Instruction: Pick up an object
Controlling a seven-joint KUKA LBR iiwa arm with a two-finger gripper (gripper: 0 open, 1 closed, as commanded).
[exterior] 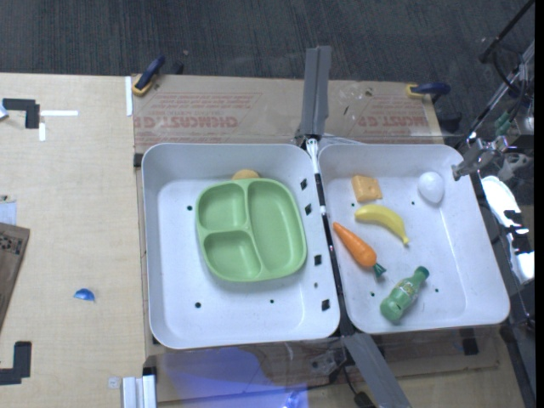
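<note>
We see two white bins on the bench. The left bin (170,304) holds a green plate (252,229) near its middle, with a small yellow item (246,175) peeking out at the plate's far edge. The right bin (476,296) holds a bread piece (366,188) and a white egg (431,187) near its far edge, a banana (382,222) and carrot (355,245) toward its left side, and a green bottle (402,296) near its front edge. We cannot tell the gripper's state.

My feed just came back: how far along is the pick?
Nothing looks picked yet. The carrot, banana, green bottle, white egg and the tan piece all lie in the right bin; the green tray sits in the left bin. Reaching, grasping and lifting remain.
</note>
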